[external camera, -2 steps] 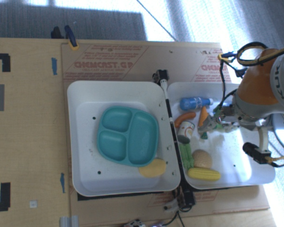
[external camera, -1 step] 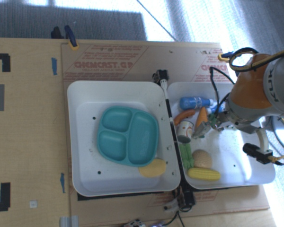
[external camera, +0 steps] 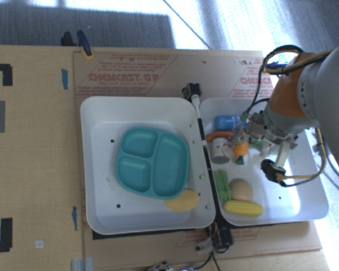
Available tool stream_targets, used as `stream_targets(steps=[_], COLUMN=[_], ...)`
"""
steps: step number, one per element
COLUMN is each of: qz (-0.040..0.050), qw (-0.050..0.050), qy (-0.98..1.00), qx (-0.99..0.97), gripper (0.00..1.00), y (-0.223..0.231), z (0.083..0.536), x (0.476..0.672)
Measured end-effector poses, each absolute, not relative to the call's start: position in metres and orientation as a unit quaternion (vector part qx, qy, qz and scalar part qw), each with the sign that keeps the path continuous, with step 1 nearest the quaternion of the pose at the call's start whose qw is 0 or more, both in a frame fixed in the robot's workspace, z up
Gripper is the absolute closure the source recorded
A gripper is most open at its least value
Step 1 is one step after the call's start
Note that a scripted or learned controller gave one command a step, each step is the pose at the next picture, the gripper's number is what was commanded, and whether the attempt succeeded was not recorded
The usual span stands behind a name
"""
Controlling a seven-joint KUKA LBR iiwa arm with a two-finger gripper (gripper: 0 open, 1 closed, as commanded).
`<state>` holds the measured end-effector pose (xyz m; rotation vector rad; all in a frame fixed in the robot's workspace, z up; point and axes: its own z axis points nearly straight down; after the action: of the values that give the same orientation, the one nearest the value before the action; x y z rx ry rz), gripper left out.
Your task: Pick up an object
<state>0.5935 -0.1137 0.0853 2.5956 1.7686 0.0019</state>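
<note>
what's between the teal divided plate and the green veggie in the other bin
In the camera view, between the teal divided plastic plate and the green vegetable lie the two white bins' adjoining rims; a pale yellow lemon-like piece sits just below that line.

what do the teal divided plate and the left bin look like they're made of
Teal divided plate: looks like moulded plastic, matte to satin, judging by its even colour, rounded compartments and soft highlights.
Left bin: probably thin formed white plastic, smooth and faintly glossy, with rounded corners and a rolled rim. Neither can be confirmed by look alone.
</note>
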Motion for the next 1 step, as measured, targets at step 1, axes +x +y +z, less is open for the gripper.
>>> stream_targets(steps=[1], qz=[0.0014], qw=[0.001], qy=[0.564], qx=[0.826], gripper=[1.0], y=[-0.113], z=[0.0961], x=[0.5944])
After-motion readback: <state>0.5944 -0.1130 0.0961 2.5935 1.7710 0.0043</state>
